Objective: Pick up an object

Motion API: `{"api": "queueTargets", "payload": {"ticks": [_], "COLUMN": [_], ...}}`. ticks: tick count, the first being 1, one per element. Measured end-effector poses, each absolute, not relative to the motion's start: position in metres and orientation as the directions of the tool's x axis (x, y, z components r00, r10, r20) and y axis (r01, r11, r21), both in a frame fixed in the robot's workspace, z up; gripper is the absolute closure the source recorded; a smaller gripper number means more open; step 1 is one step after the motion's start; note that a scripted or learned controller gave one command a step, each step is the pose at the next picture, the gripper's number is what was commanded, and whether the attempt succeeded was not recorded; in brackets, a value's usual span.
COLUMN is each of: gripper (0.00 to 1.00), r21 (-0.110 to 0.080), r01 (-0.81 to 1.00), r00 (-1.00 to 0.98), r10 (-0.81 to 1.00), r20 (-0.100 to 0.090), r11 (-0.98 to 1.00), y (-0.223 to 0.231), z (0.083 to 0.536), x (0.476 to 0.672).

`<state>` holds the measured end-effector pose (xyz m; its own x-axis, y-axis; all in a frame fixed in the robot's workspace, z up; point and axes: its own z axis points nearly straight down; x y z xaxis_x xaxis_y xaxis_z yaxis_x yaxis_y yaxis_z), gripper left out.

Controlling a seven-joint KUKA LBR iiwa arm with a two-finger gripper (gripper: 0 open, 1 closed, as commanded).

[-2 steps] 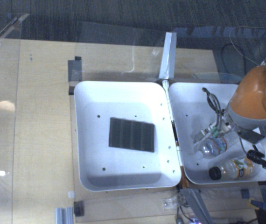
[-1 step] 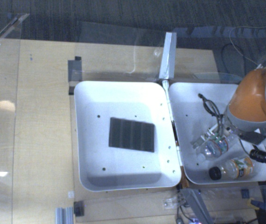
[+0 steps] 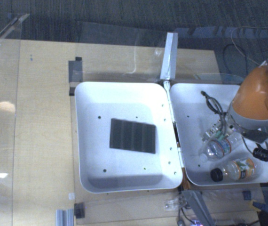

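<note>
From my overhead feed, the left bin [image 3: 84,126] holds a dark ribbed mat [image 3: 132,136] lying flat near its middle. The right bin [image 3: 188,102] holds a clear bottle [image 3: 217,147] and, nearer its front edge, a black-capped bottle [image 3: 232,171] on its side. The gripper [image 3: 218,128] sits just above the clear bottle; I cannot tell its state.

pale wood-grain tabletop [image 3: 35,126], matt. smooth white plastic bins [image 3: 91,140], faintly glossy. ribbed dark matt pad [image 3: 132,136] at centre. clear glossy plastic bottles [image 3: 235,169] at four o'clock.
</note>
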<state>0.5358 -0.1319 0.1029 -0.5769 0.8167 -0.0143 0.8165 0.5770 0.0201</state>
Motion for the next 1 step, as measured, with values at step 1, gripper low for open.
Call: {"api": "queueTargets", "payload": {"ticks": [1], "gripper": [0.0], "r21": [0.02], "r01": [0.816], "r00": [-0.577], "r10": [0.816], "r20": [-0.014], "r11": [0.577], "y": [-0.1319], "z": [0.1029], "x": [0.5357]}}
